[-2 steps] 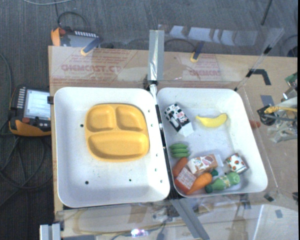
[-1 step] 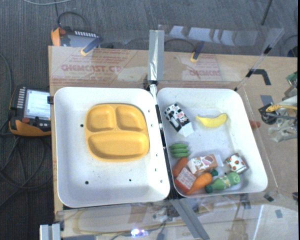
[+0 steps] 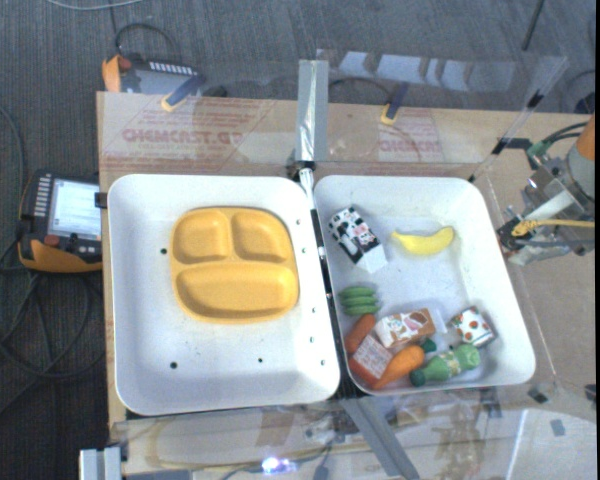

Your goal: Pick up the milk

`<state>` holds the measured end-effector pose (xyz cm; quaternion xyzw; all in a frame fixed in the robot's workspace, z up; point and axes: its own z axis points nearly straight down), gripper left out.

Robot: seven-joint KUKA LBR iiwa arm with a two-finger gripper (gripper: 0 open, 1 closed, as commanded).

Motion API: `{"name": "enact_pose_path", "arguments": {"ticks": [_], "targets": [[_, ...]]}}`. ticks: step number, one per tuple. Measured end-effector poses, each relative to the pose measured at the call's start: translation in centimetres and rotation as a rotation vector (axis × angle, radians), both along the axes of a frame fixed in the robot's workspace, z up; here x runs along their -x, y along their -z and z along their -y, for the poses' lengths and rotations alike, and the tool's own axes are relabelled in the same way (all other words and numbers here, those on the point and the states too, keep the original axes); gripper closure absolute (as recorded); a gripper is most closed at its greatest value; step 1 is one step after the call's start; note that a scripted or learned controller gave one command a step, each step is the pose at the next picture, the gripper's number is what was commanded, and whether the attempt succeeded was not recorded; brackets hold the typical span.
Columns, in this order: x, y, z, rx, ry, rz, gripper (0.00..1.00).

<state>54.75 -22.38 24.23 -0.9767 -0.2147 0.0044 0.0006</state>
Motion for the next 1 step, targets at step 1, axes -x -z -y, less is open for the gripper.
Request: {"name": "enact_pose_path", "arguments": {"ticks": [1], "targets": [[4.74,-1.67,-0.01,-0.002,-0.008,0.000,1.00]]}}
